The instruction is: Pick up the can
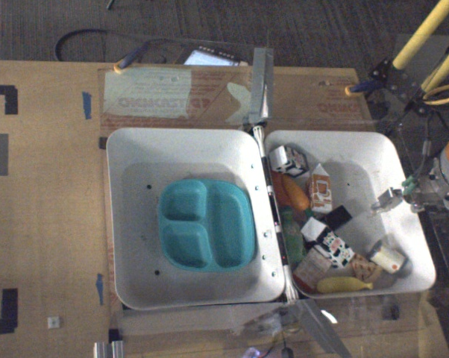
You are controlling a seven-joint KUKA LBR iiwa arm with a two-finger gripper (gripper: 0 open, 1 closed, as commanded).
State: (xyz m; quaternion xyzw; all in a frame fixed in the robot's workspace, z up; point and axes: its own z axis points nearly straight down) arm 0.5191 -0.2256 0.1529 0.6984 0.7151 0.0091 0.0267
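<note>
White plastic forms both shallow bins on the brown surface (45,200). The left bin (127,155) holds a teal divided plate (206,224), lying flat near its middle. The right bin (374,155) holds the clutter, gathered along its left wall and front edge.

The can (288,157), black and white, appears to lie on its side in the far left corner of the right bin, just beside the wall shared with the left bin. An orange, carrot-like item (293,191) lies just in front of it, and a small carton (321,189) stands to the right of that. Nearer the front lie a cow-patterned carton (333,249), a banana (344,283) and a white cylinder (388,258).

The arm (426,192) enters over the right rim of the right bin, well apart from the can. The jaws are at its metal tip; whether they are open or closed cannot be told. Nothing is seen between them.
</note>
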